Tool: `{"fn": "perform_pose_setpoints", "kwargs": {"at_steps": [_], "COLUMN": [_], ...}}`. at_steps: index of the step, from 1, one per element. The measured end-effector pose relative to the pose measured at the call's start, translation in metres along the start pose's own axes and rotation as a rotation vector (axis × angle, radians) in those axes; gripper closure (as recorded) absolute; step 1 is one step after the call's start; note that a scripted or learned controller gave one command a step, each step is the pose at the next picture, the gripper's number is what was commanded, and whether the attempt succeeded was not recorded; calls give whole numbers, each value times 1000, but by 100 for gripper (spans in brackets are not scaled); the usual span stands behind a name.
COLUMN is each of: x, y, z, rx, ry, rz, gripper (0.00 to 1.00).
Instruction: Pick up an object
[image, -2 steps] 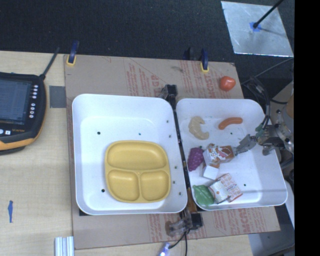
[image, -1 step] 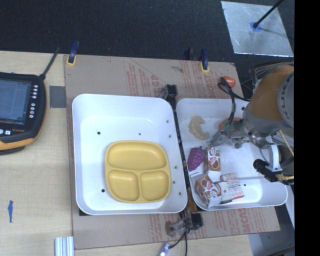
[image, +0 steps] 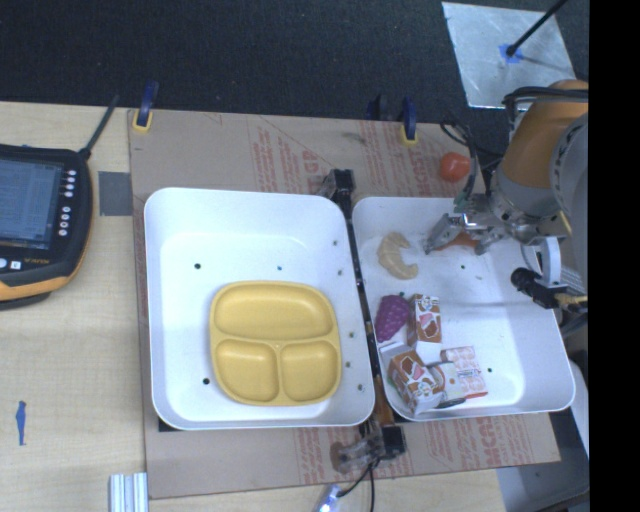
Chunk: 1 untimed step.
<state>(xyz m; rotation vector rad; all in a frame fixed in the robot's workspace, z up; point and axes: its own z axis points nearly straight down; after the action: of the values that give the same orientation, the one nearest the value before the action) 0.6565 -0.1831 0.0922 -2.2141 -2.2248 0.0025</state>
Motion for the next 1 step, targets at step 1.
{"fn": "perform_pose_setpoints", "kwargs": {"at_steps": [1], "x": [-29], "y": [0], "z": [0], "rx": [-2], "ry": [-2], "rz": [2], "gripper": [0]}}
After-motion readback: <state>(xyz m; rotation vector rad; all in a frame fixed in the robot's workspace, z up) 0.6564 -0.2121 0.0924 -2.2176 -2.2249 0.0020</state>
